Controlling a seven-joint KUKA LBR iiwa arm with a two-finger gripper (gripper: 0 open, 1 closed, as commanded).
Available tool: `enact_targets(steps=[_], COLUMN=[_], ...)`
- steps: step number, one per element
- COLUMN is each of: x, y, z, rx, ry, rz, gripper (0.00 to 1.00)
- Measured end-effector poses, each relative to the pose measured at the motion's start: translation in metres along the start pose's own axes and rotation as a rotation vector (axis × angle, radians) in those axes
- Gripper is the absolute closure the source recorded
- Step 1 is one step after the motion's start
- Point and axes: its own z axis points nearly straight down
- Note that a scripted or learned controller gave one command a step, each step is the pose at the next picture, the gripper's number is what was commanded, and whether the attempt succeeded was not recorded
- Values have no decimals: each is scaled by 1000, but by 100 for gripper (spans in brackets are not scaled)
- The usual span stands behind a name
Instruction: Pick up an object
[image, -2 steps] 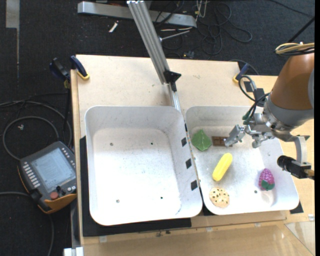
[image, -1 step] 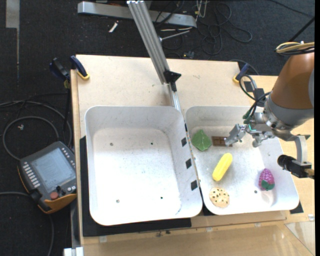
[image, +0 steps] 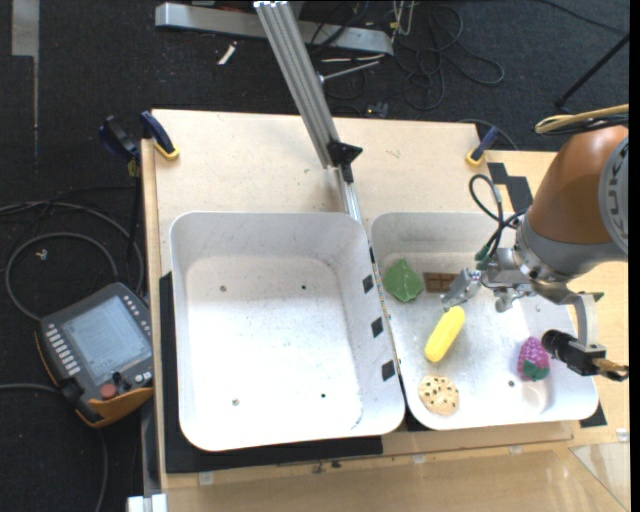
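Hand (image: 468, 287), grip state not discernible, hangs low in the right bin (image: 560, 408), likely lining up a pick, with the corn cob (image: 445, 334) at its 7 o'clock and the green leaf (image: 404, 281) at 9 o'clock.

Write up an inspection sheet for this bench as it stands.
Surface: wooden bench bearing the left bin and the right bin.
Job's things: green piece, yellow corn, cookie and purple grapes, all in the right bin.
Clutter: brown block beside the green piece.
Grippers: gripper above the right bin.
Cables: black cables on the floor.
Surroundings: teach pendant on the floor.
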Motion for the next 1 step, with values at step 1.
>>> enact_targets(steps=[1], x=[-9], y=[-5], z=[56], rx=[1], ry=[0], rz=[0], gripper=[0])
